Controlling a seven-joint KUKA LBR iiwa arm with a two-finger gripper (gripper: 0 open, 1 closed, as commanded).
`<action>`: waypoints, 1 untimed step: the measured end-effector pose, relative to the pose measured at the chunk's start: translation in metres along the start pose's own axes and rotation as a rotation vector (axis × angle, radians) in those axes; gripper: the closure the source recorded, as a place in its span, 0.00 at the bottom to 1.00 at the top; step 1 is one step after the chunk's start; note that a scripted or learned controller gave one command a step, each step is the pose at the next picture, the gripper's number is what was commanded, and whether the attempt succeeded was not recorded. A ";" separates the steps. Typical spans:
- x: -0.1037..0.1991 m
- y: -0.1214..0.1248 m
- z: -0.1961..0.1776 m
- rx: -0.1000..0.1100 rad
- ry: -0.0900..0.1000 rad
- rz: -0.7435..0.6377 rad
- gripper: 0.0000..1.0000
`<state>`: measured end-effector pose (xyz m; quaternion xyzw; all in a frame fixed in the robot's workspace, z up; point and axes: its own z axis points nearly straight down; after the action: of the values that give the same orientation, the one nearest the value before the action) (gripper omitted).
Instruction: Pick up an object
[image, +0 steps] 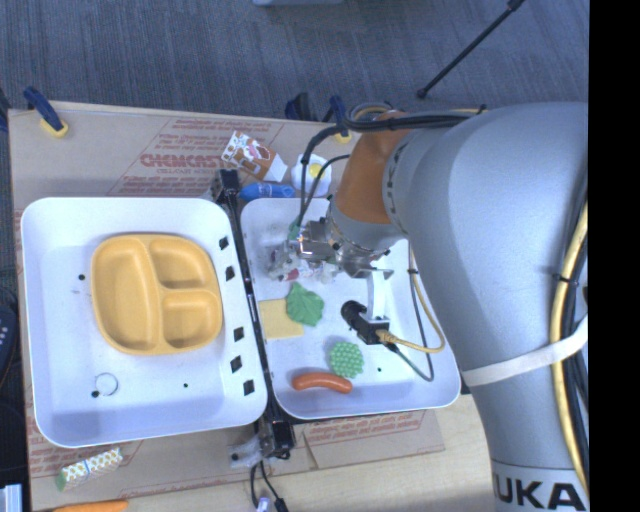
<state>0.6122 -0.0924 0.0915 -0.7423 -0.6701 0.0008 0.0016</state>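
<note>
Item: pincer (300, 250), grip state you cannot tell, poised above right bin (440, 385). Approach step; next, lower onto lettuce (305, 304) at six o'clock.

You see the gripper (300, 252) low in the right bin (425, 385), just above the green leaf (305, 304); its grasp looks unclear.

A tray (155, 293) is lying in the left bin (60, 400). In the right bin (425, 385), a leafy piece (305, 303) is sitting just right of a flat slice (277, 320), with a ball (346, 357) and sausage (321, 381) lying nearer the front.
</note>
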 end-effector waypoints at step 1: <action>0.000 0.000 -0.010 0.002 0.001 -0.005 1.00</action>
<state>0.6123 -0.0921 0.1017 -0.7407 -0.6718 0.0013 0.0028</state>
